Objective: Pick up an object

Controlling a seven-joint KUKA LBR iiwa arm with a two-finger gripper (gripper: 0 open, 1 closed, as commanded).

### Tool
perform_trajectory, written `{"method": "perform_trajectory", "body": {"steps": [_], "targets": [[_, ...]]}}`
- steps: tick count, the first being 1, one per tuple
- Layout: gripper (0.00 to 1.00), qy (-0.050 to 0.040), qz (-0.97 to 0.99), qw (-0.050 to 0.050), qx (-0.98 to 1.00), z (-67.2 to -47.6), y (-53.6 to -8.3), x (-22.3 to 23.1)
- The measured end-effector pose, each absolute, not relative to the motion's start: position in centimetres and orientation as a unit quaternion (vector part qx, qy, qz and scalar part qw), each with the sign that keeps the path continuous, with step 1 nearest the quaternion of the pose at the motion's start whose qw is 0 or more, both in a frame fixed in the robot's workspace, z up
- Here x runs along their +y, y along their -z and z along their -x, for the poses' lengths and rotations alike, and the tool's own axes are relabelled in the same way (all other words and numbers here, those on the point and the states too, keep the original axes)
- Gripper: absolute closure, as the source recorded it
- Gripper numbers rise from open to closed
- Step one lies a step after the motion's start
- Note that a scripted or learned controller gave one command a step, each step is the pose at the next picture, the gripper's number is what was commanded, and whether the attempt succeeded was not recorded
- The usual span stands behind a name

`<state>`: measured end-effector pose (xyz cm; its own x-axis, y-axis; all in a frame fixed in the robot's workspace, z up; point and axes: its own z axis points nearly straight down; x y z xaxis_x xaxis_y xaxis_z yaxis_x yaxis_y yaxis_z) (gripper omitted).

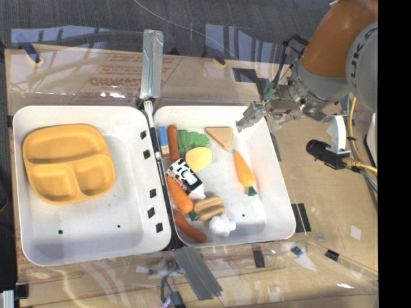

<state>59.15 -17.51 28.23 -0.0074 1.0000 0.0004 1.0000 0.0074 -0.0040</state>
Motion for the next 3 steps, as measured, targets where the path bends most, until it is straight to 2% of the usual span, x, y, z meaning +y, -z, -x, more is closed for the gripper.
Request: {"method": "perform_trajectory", "body": {"steps": [1,2,3], "targets": [[1.0,-0.0014,0.702,0.002,-0.712,-59.2,-29.2,-17.4],[0.0,-0.0016,0.702,0.002,-0.712,-59.2,-29.2,-17.4],[0.0,-0.0033,0.681,0.005,-0.732,-52.8,-18.0,-20.9]]}}
